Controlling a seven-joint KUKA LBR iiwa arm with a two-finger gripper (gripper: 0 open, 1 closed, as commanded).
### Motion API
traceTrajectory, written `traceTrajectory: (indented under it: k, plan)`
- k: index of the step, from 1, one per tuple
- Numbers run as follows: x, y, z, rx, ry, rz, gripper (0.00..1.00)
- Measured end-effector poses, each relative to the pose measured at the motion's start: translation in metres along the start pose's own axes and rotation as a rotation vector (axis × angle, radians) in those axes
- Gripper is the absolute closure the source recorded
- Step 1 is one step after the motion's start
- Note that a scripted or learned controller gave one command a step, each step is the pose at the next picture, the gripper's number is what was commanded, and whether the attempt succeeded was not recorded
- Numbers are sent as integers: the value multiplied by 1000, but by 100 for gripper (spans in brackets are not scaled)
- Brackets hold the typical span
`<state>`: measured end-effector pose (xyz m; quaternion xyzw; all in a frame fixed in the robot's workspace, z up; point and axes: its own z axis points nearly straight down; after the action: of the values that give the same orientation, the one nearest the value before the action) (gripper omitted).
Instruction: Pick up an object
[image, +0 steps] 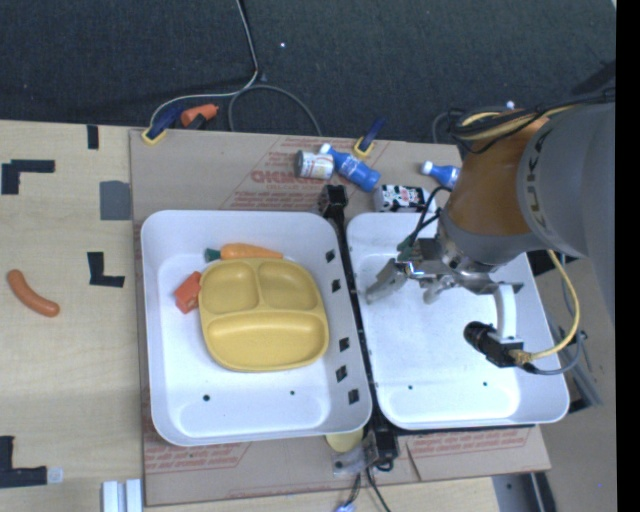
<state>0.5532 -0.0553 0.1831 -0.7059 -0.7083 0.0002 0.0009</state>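
My claw (412, 281) hangs over the right bin (440, 390), near its upper left corner. Its two grey fingers (383, 285) are spread apart, one reaching left toward the divider between the bins, the other pointing down beside it. Nothing sits between them, so the claw is open and holds nothing. The white floor under the fingers is bare.

My arm (540, 170) comes in from the right, the orange band (490, 180) just above the wrist, covering the upper right part of that bin. A yellow cable (560, 340) loops down beside the wrist to a black fitting (487, 342) over the bin's right half.

The things I could pick lie in the left bin (170, 400). A yellow tray (265, 315) with three sections rests in its middle, tilted a little. A carrot (250, 252) lies along the tray's top edge, touching it, green end to the left. A small red piece (187, 292) lies against the tray's left side. All three are well apart from my claw, across the divider.

Outside the bins, a sausage (32, 293) lies on the bench at far left. Behind the bins on the cardboard (200, 180) lie a white and blue bottle (340, 165) and an orange clamp (200, 114) near the back edge. I cannot tell what the small yellow thing (343, 439) under the front rim is.
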Motion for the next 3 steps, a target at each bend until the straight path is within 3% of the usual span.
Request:
traceTrajectory:
  k: [1,2,3]
  plan:
    - [-81,-3,83,8,-3,10,0]
    - [-160,-62,97,-6,-5,10,0]
    - [-87,26,96,-11,-5,-5,0]
